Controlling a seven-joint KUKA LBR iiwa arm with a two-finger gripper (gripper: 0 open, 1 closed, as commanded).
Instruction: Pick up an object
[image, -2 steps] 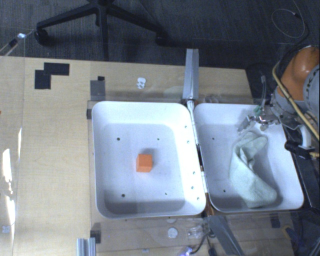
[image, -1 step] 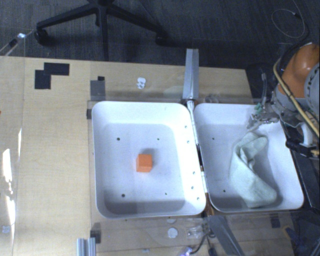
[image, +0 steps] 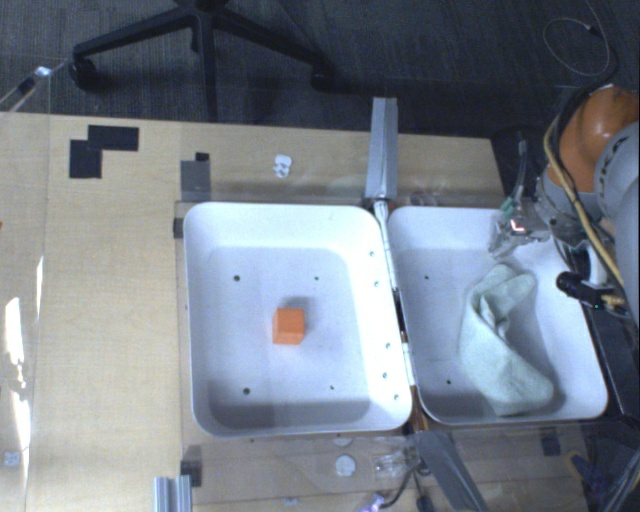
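A pale wooden bench is filling most of the scene, bearing black tape patches near its far left corner. Beyond its far edge, dark carpet is covering the floor, where the black star base of an office chair is standing. Glare is streaking the bench's left edge.

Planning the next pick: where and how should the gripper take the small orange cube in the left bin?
Grip the small orange cube across two opposite flat sides, coming straight down from above. It sits alone on the left white bin's floor, apart from the walls.
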